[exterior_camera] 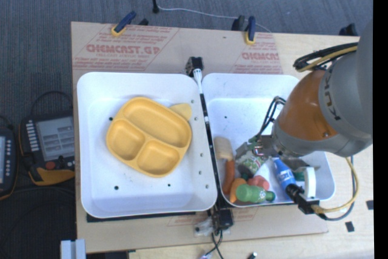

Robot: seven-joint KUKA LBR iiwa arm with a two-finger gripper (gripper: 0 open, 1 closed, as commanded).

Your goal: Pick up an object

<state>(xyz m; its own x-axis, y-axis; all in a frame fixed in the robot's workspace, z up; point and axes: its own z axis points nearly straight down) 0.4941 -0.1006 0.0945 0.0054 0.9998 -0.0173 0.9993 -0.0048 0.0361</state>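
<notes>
Where arm enters right bin (315, 185) | toy heap (248, 182) just beside jaws | jaw state: cannot tell

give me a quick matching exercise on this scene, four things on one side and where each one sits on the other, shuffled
Things:
1. yellow divided tray
2. green bottle
3. blue tube
4. blue-and-yellow clamps

Places:
A. in the right bin, near its front edge, beside the carrot
B. on the far edge of the board
C. in the left bin, filling its middle
D. in the right bin, just below the arm's wrist, toward the right side

Right pairs: 1-C, 2-A, 3-D, 4-B
</notes>
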